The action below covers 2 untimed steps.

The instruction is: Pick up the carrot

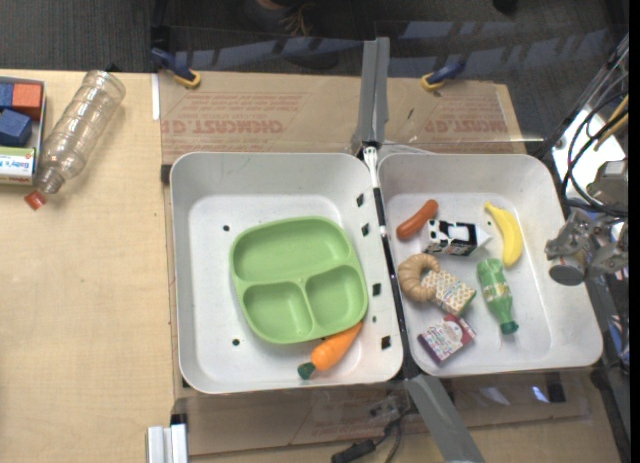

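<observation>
Carrot (pixel 332 350) lies in the left bin (pixel 190 281), far from the hand (pixel 572 251), which sits at the outer right rim of the right bin (pixel 545 176). Whether the hand is spread or pressed together cannot be told; it shows as a small blurred grey mass.

Working outward from the hand: nearest it lie the banana (pixel 507 232) and the green bottle (pixel 495 294), then the black-and-white carton (pixel 450 238), the pink packet (pixel 445 339), the patterned block (pixel 453 294), the pastry (pixel 418 275) and the sausage (pixel 416 219). Beyond the divider between the bins comes the green plate (pixel 296 278), and the carrot rests against its near edge, leafy end pointing away from the hand, body tilted.

To do the step well, the hand probably should travel high across the right bin's clutter, then come down over the carrot's thicker orange middle with the fingers set across its width. The plate rim touching the carrot on one side and the bin wall just beside it on the other leave little room, so a slanted approach risks catching either.

Farthest off, the wooden worktop (pixel 90 331) carries a clear bottle (pixel 78 127) and a box of blocks (pixel 20 129); cardboard (pixel 260 121) lies behind the bins, and dark carpet (pixel 90 1) beyond that.
</observation>
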### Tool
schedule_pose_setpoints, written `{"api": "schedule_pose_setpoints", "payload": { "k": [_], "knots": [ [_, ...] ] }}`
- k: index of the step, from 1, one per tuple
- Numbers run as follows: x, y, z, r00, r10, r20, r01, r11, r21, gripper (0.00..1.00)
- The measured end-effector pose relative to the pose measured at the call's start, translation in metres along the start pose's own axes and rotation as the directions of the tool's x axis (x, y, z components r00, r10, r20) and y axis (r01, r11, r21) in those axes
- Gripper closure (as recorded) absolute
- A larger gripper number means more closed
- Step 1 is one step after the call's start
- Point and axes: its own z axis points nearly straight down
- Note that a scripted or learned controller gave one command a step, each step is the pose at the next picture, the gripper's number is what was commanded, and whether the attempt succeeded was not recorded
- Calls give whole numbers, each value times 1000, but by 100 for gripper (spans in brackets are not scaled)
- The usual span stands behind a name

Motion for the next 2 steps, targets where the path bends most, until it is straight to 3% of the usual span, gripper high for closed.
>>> {"api": "schedule_pose_setpoints", "payload": {
  "k": [1, 2],
  "knots": [
    [23, 34, 1, 1000, 28, 0, -28, 1000, -1, 100],
    [22, 34, 0, 992, -129, -1, 129, 992, 2, 100]
  ]
}}
